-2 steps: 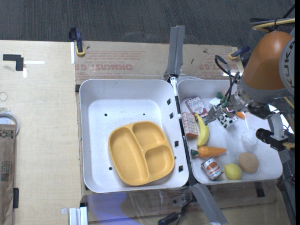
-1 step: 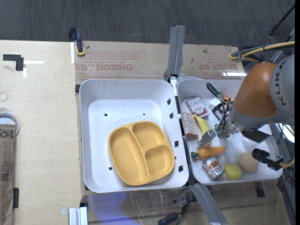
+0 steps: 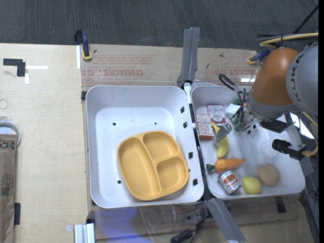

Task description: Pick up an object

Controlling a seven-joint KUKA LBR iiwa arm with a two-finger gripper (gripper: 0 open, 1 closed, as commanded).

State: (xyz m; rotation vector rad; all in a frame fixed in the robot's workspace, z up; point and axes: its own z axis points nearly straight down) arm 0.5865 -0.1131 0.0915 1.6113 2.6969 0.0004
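The right bin (image 3: 291, 189) holds several small items. Two red and white cartons (image 3: 205, 126) lie at its upper left, and a yellow banana (image 3: 223, 147) lies just below them. An orange carrot (image 3: 229, 163), a small can (image 3: 229, 182), a lemon (image 3: 251, 185) and a brown round item (image 3: 268, 175) sit along the front. My gripper (image 3: 226, 127) hangs low over the bin, right above the banana's top end and beside the cartons. The wrist partly covers what is under it.
The left bin (image 3: 101, 105) holds a yellow divided plate (image 3: 152, 165). A grey divider post (image 3: 190, 54) stands between the bins at the back. The arm's orange band (image 3: 273, 77) and cables (image 3: 283, 38) fill the upper right. A black fitting (image 3: 288, 148) juts over the right bin.
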